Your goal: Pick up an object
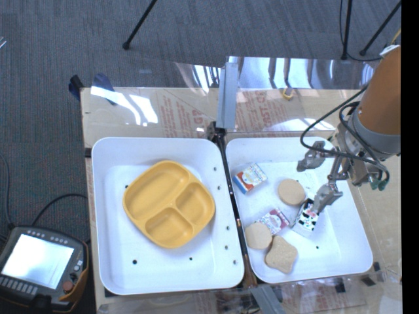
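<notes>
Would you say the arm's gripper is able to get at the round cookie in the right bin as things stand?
Probably yes. The gripper hangs just right of the round cookie, which lies flat with open bin floor around it; only the small carton sits close by.

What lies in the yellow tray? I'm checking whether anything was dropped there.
The yellow tray in the left bin shows three bare compartments with nothing in them. What lies beneath the tray is covered.

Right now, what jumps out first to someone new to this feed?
The yellow divided tray lying alone in the left bin. Then the arm's orange band at the right edge, with the claw down in the right bin by the small black-and-white carton, among round biscuits and snack packets.
</notes>
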Controlling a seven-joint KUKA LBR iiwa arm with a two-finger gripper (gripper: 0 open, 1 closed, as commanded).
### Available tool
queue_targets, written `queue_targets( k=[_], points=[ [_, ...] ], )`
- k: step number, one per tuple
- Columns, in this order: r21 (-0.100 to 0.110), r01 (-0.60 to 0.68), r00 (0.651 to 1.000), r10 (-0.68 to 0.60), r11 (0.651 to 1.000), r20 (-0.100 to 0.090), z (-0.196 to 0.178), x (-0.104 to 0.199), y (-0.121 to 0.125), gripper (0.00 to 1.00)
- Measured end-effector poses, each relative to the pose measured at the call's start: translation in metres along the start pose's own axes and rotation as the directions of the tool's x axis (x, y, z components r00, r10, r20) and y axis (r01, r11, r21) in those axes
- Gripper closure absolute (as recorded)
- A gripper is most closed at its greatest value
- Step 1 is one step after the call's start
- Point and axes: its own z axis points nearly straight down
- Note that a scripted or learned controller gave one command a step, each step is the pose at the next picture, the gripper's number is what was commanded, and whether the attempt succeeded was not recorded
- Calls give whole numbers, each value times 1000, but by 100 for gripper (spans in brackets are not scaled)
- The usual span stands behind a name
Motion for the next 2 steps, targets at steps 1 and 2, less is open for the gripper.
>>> queue_targets(
  k=[1,2],
  points=[
    [0,-26,1000,26,1000,5,188,-8,-2,0],
    [0,-17,1000,17,1000,6,177,-10,0,100]
  ],
)
